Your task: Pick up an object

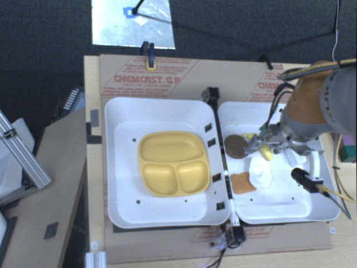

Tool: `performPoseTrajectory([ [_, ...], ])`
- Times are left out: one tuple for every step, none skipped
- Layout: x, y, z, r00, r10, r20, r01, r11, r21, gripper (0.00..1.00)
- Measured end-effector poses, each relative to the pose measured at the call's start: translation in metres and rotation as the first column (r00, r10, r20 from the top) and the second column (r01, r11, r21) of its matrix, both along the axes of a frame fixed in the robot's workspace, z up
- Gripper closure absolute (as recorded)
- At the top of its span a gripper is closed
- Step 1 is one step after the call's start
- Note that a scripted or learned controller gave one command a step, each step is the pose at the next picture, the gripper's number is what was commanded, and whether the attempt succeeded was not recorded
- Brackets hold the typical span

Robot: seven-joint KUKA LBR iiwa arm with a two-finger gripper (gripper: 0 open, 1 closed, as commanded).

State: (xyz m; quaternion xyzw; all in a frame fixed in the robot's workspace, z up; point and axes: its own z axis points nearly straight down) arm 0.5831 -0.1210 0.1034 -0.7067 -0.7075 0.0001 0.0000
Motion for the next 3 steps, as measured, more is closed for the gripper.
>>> performPoseTrajectory([
  [0.001, 0.000, 0.012, 1.000, 0.000, 0.003, 0.000, 1.000, -0.001, 1.00],
  [0.000, -0.001, 0.076, 1.000, 0.002, 0.006, -0.002, 1.000, -0.001, 1.00],
  [0.003, -0.003, 0.120, 1.000, 0.003, 0.006, -0.003, 1.000, -0.001, 1.00],
])
